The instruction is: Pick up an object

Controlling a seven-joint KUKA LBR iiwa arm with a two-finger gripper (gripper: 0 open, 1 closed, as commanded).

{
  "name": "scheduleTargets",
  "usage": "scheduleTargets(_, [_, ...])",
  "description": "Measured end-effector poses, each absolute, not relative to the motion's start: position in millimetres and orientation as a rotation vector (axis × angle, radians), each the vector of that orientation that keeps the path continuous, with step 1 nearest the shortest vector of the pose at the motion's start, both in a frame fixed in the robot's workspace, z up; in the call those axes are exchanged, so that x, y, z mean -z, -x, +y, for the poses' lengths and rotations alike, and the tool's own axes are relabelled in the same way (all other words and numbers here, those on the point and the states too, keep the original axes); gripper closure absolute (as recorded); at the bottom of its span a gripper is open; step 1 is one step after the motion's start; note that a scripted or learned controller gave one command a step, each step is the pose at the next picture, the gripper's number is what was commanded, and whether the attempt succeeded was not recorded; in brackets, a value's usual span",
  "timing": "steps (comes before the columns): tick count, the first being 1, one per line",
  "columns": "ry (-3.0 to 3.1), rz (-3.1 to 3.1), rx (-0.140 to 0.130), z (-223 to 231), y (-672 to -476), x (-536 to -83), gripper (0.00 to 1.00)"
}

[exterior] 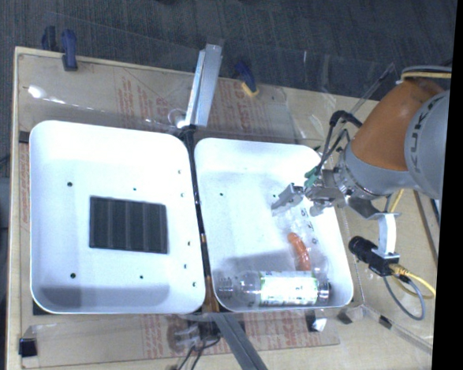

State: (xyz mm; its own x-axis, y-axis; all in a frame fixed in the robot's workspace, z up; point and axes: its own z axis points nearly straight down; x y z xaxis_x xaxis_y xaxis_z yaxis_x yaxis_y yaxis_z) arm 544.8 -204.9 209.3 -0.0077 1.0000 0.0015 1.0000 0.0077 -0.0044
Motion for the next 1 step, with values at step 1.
scheduleTargets(1, [2.079,-2.350,-0.002,-209.1,-546.9,-181.8,0.00])
